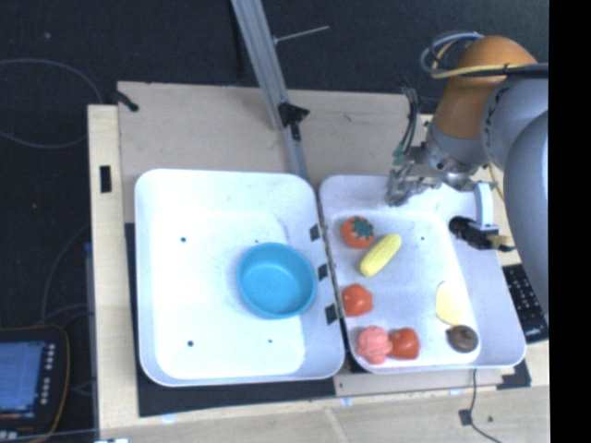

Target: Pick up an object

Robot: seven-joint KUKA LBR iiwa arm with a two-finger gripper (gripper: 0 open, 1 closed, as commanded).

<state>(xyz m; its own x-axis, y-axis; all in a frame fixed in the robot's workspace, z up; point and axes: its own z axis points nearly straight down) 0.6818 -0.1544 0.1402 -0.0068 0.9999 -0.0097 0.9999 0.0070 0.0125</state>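
My gripper (403, 192) hangs over the far edge of the right bin (420, 275), with nothing seen between its tips. Just in front of it and to the left lie a red tomato with a green top (357, 232) and a yellow corn-like piece (380, 254). Further forward there is a small red fruit (356, 299). A pink lumpy piece (373, 342) and a red piece (404, 342) touch each other at the near edge. A pale yellow piece (449, 303) and a brown round piece (462, 339) sit at the near right.
The left bin (185, 220) holds a blue bowl (276, 280) near its right wall. A grey metal post (263, 63) slants up behind the bins. The bench edge runs close in front of both bins.
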